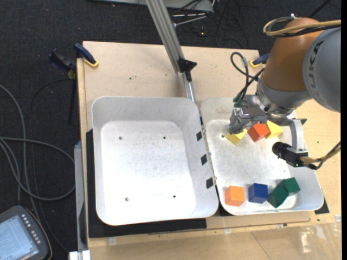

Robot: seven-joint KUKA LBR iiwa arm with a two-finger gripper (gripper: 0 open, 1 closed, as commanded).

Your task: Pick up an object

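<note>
Camera view looks down on the worktop (135,69), a pale board carrying two shallow white bins. Left bin (143,158) is the larger of the two in frame; right bin (246,161) holds all the blocks. Over the right bin's far end hangs the grey arm (303,64) with its orange band, its end effector (238,124) lowered among a cluster there: a yellow block (235,138) just beside the tip, an orange-red block (259,131) next to it and another yellow block (274,128) behind. Whether the end effector is spread or pinching anything, I cannot tell. Along the near wall sit an orange cube (235,195), a blue cube (258,193) and two green blocks (284,192), touching.
</note>
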